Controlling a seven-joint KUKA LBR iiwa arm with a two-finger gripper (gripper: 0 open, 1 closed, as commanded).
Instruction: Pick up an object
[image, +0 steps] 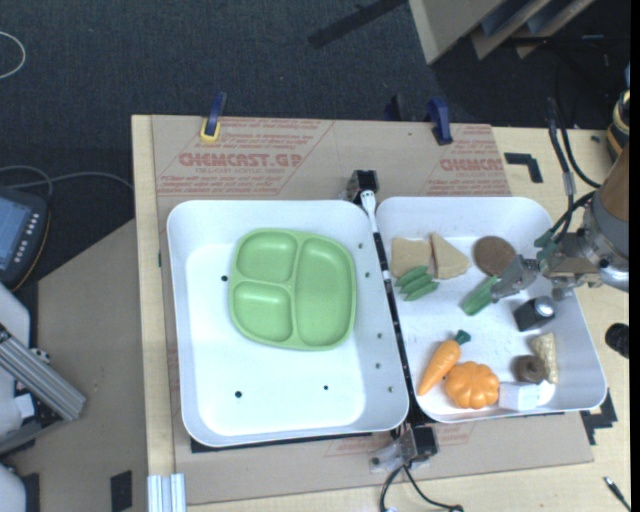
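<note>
Right now the green pickle (478, 297) lies just beside the pincer (509, 282), at its 8 o'clock; spread or pinching, I cannot tell.

2 tan bread wedges (408, 256) are laid side by side near the far left corner of the right bin (470, 206), with green pea pods (418, 285) placed just in front of them. A round brown biscuit (493, 255) is set to their right, and a green stick (478, 297) is tilted beside it. An orange carrot (440, 365) with a green top is leaned against an orange pumpkin (471, 385) near the front edge.
</note>
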